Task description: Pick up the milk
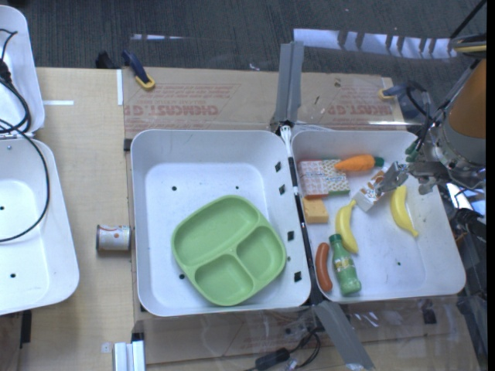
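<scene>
The arm [468,114] enters from the right edge of the camera view, its orange band visible above the wrist; the gripper [396,173] sits low over the right bin [441,280], near that bin's upper right area. The milk [373,192], a small white carton with orange and dark markings, lies tilted in the right bin just to the left of the gripper; one fingertip appears to touch or overlap the carton's upper right end, but whether the carton sits between the fingers cannot be told. The jaw opening cannot be told either, since the fingers blur against the carton and the wrist hardware.

Contents of the right bin: a carrot [356,162] near the back wall; a patterned box [322,178] just left of and below the carrot; an orange block [315,209] directly in front of that box; one banana [346,226] near the centre, its upper tip close to the milk; a second banana [401,210] to the right of the milk, below the gripper; a green bottle [344,265] toward the front; a sausage [323,266] just beside the bottle on its left.

The left bin [155,207] holds a green divided plate [228,250], lying flat; a small can [114,238] lies on its side on the bench, outside the left bin's left wall.
</scene>
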Robot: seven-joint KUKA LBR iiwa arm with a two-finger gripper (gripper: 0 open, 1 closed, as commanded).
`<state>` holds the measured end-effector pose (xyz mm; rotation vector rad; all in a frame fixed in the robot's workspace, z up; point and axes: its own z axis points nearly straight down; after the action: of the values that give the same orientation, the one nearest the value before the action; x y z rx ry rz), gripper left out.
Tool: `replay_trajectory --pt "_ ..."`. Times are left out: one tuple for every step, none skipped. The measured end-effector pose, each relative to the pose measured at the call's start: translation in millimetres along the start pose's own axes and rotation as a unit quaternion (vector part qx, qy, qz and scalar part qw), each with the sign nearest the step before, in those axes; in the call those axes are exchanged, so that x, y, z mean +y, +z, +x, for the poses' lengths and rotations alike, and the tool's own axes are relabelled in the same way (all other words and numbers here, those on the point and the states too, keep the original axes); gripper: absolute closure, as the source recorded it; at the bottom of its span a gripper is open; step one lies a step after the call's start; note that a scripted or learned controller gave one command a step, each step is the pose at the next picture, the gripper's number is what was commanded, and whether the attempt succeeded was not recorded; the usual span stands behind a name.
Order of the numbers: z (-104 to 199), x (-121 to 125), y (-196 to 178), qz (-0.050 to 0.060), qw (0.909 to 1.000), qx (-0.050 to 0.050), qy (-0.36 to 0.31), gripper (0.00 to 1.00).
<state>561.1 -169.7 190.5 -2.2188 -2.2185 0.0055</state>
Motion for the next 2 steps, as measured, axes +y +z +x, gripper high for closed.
replay_trajectory --pt "-3 48 50 -0.001 0.9993 0.0 0.037 0.0" --pt "-37 51 97 -0.004 1.0 0.002 0.0 0.0"
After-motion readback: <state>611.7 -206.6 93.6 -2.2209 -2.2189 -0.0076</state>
